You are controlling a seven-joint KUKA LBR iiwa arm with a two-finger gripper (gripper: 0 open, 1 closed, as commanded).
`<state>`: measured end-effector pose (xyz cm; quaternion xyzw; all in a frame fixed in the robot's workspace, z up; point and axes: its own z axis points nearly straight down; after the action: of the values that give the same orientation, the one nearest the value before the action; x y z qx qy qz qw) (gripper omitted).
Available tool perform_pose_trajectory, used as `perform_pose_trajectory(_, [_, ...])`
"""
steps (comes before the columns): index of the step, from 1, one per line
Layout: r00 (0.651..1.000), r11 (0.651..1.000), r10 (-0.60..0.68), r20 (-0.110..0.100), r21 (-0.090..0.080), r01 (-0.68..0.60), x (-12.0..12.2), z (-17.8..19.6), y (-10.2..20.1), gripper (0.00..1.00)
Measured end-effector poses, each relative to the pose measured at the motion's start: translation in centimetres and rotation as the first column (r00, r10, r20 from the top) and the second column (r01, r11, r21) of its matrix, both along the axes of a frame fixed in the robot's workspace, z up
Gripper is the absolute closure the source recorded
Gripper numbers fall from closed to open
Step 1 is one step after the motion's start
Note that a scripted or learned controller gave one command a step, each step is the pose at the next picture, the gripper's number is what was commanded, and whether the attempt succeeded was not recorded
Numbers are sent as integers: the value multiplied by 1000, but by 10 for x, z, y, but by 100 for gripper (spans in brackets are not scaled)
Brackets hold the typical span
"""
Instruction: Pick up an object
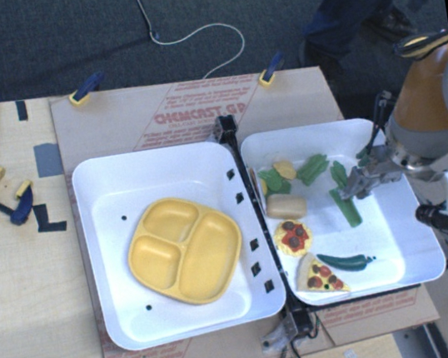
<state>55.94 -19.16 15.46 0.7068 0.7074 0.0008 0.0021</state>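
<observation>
The grey two-finger gripper (350,188) hangs low over the right-hand shallow white plastic bin (407,271), reaching in from the right. Its tips sit right at the upper end of a long green plastic bean-like stick (348,206). That stick's long axis runs nearly straight toward the camera-near rim, slightly slanted, so most of its length lies just below the claw. Whether the fingers straddle it or only touch it I cannot tell, and the width of the claw cannot be read from this view.

Close to the claw's left lie a second green pod-shaped toy (313,168) and, farther left, a tan bread-roll toy (286,206) beside a small yellow piece (284,170). Below and left of the claw are a round pizza toy with red toppings (293,237), a dark green chilli pepper toy (345,262) and a triangular pizza slice toy (320,277).

The bin floor under the claw is smooth, flat and white, with open space to the claw's right and below it toward the near corner. In my judgement the stick is the likely target, and a grip across its narrow width suits its orientation. Well to the left, the other white bin (102,261) holds a yellow divided plastic plate (185,249).
</observation>
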Motion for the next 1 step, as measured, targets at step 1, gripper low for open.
perform_pose_trajectory(1, [1000,1000,0,0,0,0,0,60,-8,100])
